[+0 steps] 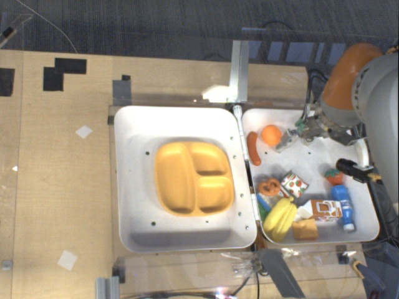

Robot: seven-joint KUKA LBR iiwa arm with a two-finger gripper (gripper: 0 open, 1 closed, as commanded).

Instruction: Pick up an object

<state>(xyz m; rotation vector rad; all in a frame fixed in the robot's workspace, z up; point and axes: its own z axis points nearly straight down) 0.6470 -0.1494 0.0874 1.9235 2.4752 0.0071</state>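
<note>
My gripper hangs low over the back of the right bin, just right of an orange ball and close to touching it. Nothing shows as held in it. A red sausage lies along the bin's left wall. Toward the front lie a pretzel, a small patterned carton, a yellow banana, a tan bread piece, a brown-and-white carton, a blue bottle and a red strawberry.
The left bin holds a yellow divided plate. A metal post stands behind the seam between the bins. The grey arm with its orange band comes in from the upper right.
</note>
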